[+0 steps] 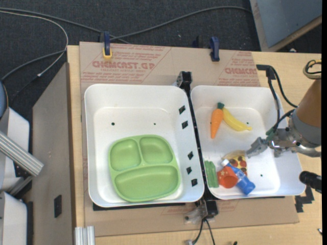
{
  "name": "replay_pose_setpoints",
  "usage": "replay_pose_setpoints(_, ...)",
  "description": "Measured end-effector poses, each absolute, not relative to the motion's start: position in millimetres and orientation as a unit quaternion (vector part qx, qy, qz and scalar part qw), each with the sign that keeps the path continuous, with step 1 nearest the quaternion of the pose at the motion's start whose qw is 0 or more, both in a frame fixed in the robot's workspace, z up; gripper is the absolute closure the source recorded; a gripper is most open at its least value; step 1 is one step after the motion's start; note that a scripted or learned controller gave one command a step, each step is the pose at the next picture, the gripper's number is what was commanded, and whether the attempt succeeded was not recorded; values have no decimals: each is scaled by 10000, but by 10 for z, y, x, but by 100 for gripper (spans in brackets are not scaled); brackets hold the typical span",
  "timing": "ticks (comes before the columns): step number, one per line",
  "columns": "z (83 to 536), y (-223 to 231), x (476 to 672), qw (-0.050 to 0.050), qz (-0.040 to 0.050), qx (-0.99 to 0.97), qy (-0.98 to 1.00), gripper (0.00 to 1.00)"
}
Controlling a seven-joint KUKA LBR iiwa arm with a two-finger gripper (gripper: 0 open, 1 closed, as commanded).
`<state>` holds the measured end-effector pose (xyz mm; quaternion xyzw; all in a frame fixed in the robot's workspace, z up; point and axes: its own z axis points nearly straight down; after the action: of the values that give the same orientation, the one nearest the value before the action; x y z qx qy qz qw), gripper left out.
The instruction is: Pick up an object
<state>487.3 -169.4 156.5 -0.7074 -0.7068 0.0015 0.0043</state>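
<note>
The right bin [265,98] holds an orange carrot [216,122] and a yellow banana [236,121] lying side by side near its back. At its front lie a green bar [210,173], a red cup [227,178], a blue cylinder [244,184] and a clear packet with red and yellow pieces [237,161]. My gripper [255,148] reaches in from the right, low over the bin's middle. It sits just right of the packet and below the banana. Nothing is seen held in it.
The left bin [99,111] holds a green divided plate [144,167] at its front. A black divider with clips [190,137] runs between the bins. The arm's body [309,121] and its cable [276,93] hang over the right bin's right rim.
</note>
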Motion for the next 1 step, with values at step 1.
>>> replay_pose_setpoints(1,1134,-1719,4897,30,7,-7074,-7068,0)
